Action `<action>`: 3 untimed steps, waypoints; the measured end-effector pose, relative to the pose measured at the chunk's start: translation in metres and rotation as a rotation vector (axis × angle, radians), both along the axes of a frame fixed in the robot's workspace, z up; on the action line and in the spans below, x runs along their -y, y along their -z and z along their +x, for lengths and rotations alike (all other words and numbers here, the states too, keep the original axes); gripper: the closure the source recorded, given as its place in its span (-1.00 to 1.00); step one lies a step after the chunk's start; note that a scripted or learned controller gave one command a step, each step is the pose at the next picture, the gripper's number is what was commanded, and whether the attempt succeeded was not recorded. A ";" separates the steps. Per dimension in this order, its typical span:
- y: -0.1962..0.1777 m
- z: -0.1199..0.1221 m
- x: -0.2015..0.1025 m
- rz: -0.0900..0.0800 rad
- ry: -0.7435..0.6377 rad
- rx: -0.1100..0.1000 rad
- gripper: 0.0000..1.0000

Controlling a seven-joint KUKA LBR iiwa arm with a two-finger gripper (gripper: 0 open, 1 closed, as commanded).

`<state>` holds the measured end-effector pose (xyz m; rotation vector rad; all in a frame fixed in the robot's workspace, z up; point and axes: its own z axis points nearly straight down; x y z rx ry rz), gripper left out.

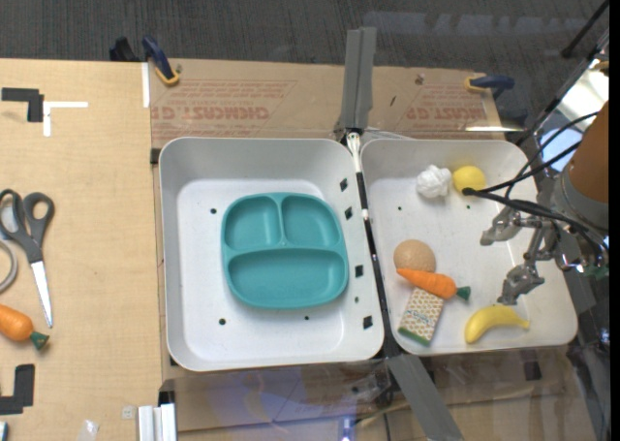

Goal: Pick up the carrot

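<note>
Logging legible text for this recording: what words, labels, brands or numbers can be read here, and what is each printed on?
Red print on the cardboard sheet behind the left bin: upside down and blurred; unreadable.
More red print on the cardboard behind the right bin: the same, unreadable.
Small packet beside the carrot: patterned, too small to read.
Nothing else carries text.
</note>
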<state>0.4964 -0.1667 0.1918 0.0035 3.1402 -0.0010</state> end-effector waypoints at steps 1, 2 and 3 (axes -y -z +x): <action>0.092 0.012 -0.071 -0.001 -0.122 0.016 -1.00; 0.090 0.051 -0.069 -0.010 -0.590 0.017 -1.00; 0.090 0.034 -0.071 -0.010 -0.487 0.026 -1.00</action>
